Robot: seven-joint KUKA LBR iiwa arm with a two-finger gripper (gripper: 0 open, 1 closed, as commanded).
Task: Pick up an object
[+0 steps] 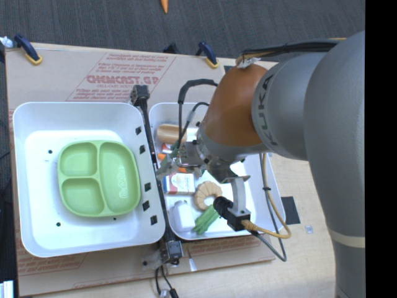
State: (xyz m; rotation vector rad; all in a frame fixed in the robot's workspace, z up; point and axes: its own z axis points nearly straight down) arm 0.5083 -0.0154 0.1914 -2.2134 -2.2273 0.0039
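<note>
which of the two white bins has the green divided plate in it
The left bin, farther from the arm. The green divided plate lies flat in its middle, while the right bin holds a clutter of small items under the arm.

Single fixed camera, mounted above bench, looking down at slant. Both shallow white plastic bins in frame: left bin [25,185] fully visible, right bin [276,197] partly covered by large grey arm with orange band [239,113] entering from right, close under lens. Far edge: brown cardboard sheet with red print [124,76], then dark ribbed floor [93,8]. Near edge: bench front and cables. Moderate distance; bins span most of frame width.
</note>
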